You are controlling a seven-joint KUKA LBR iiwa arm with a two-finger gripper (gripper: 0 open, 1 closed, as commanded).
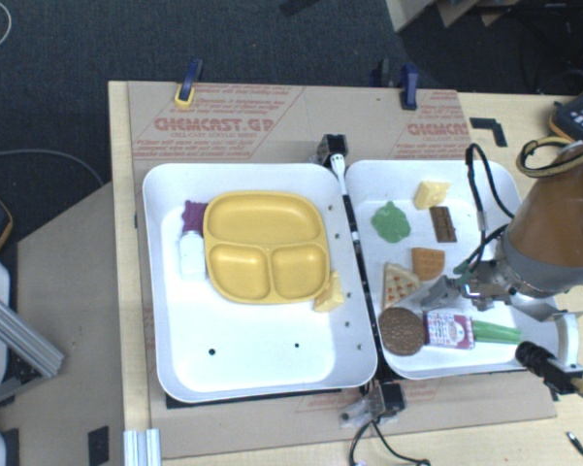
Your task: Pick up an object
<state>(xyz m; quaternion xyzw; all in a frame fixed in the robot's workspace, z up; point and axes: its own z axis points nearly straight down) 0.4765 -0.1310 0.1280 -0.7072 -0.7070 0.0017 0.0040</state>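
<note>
- I see my gripper point(453, 297) low in the right bin point(500, 365); I cannot tell its state.
- Nothing looks lifted yet, so the pick remains undone, I judge.
- Nearest candidates: the pink packet point(448, 331), brown disc point(402, 329) and waffle wedge point(399, 283), just beside it.
- Items crowd it; the bin's near rim is close.

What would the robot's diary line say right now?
arm: over right bin | gripper: above pink packet | holding: unclear | yellow tray: left bin
</note>
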